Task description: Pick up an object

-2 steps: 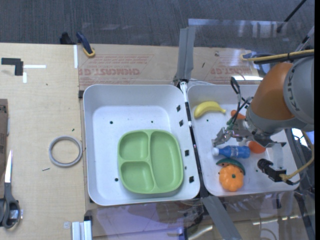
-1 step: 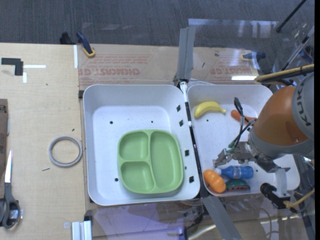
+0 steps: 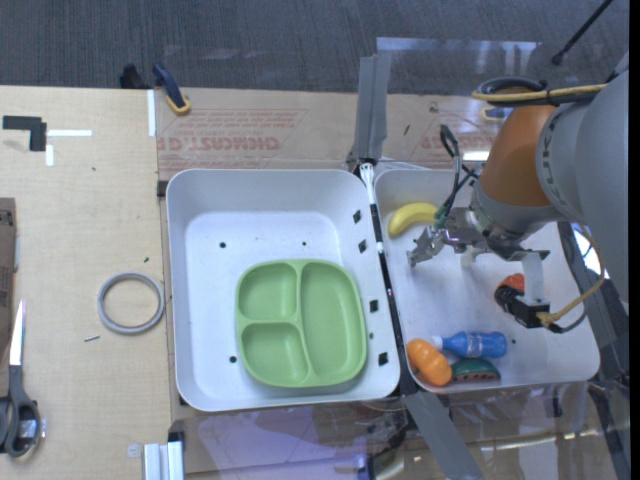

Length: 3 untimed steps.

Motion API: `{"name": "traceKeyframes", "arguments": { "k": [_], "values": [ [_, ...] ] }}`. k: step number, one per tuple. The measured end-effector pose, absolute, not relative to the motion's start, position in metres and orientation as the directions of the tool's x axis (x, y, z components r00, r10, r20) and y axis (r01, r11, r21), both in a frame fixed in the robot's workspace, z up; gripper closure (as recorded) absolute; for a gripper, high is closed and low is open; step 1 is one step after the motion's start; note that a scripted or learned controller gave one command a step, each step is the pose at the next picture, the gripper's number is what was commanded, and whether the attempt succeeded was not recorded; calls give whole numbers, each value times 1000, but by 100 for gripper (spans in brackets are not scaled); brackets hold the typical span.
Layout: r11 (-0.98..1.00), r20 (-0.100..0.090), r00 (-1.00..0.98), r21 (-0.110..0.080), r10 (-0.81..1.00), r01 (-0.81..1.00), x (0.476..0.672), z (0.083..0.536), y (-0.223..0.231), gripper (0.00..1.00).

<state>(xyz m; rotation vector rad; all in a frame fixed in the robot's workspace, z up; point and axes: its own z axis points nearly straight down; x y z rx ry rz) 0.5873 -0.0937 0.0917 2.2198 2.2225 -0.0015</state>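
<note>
Pale wood covers the bench (image 3: 80, 218) on the left, where one pair of scissors (image 3: 18, 408) lies at the near edge and one ring of tape (image 3: 131, 301) sits a little farther in. Two white bins stand side by side. The left bin (image 3: 200, 218) holds one green plate (image 3: 300, 323) with three compartments, lying flat. The right bin (image 3: 450, 298) holds four loose things. Three are bunched at its near wall: one orange fruit (image 3: 430, 363), one blue bottle (image 3: 475, 345) on its side, and one green-and-red piece (image 3: 475, 371), each touching its neighbour. The fourth, a banana (image 3: 410, 216), lies by the bin's far left corner. I reach in from the right, my grey arm (image 3: 590, 158) bent down over the right bin, the orange band (image 3: 515, 158) above my wrist. My gripper (image 3: 420, 251) points left over the bin's bare floor, just beside the banana on its near side and well apart from the bunch of three. Whether it is parted or closed I cannot tell; I see nothing held in it. Beyond the bins lies brown cardboard (image 3: 260, 133) with red print and one blue-handled clamp (image 3: 172, 90), then dark carpet (image 3: 250, 28).
</note>
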Motion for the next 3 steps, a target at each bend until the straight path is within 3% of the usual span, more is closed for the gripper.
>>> {"name": "traceKeyframes", "arguments": {
  "k": [1,2,3],
  "values": [
    [3,-2,-3,-7,1000,1000,657,91,-101,0],
    [7,-4,-7,-13,1000,1000,656,99,-101,100],
    [3,-1,-3,1,1000,1000,659,192,-12,100]
  ]
}}
